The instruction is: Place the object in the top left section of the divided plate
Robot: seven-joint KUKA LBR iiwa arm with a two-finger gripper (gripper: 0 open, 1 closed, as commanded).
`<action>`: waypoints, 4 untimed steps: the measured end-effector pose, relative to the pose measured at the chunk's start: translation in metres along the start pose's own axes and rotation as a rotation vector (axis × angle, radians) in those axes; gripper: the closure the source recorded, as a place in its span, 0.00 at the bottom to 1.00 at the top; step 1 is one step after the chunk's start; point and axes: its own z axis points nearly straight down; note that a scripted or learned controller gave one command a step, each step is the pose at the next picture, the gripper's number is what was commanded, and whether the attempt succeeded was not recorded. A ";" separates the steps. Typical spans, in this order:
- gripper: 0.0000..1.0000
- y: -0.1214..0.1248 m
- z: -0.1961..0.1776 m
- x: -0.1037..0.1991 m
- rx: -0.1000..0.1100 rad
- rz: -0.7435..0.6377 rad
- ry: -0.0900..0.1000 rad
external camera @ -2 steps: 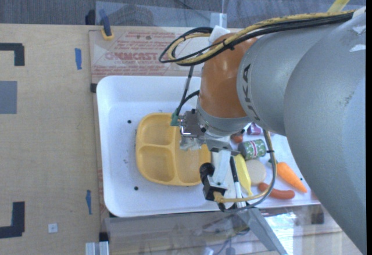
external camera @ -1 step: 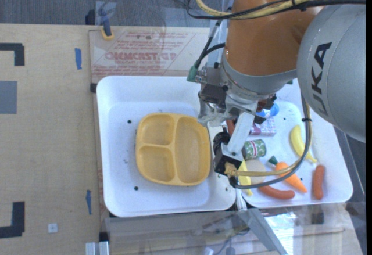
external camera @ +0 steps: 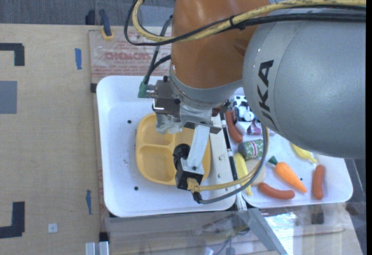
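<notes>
**Arm hangs low over the yellow plate in the left bin**

The grey arm (external camera: 302,68) with its orange band (external camera: 215,27) fills the upper right of the view and reaches down over the seam between the two bins. Yellow cables loop across it.

The pale wooden table (external camera: 46,132) stretches to the left, with black tape corners (external camera: 14,53) and short blue tape strips (external camera: 78,58) stuck on it.

The left white bin (external camera: 116,190) sits at the table's right side. The right white bin (external camera: 340,190) lies just beside it, much of it covered by the arm.

The yellow divided plate (external camera: 152,155) lies flat in the left bin, toward the edge shared with the right bin. Its right half is hidden under the wrist.

The fingers (external camera: 167,123) hang over the plate's upper left section, near the plate's far rim. I cannot tell whether they are spread or pressed together, nor whether anything sits between them.

The small toys lie in the right bin. An orange carrot (external camera: 288,173) rests near the front edge. A red sausage (external camera: 276,191) lies just in front of the carrot, and a second sausage (external camera: 318,181) stands nearer the front right corner. A green can (external camera: 251,148) lies on its side close to the shared edge. A black-and-white cow (external camera: 243,110) peeks out under the arm toward the back.
</notes>
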 end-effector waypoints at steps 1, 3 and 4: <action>1.00 0.007 -0.091 -0.082 -0.002 0.085 0.001; 1.00 0.022 0.008 -0.003 -0.001 -0.136 0.000; 0.00 0.022 0.008 -0.003 -0.001 -0.136 0.001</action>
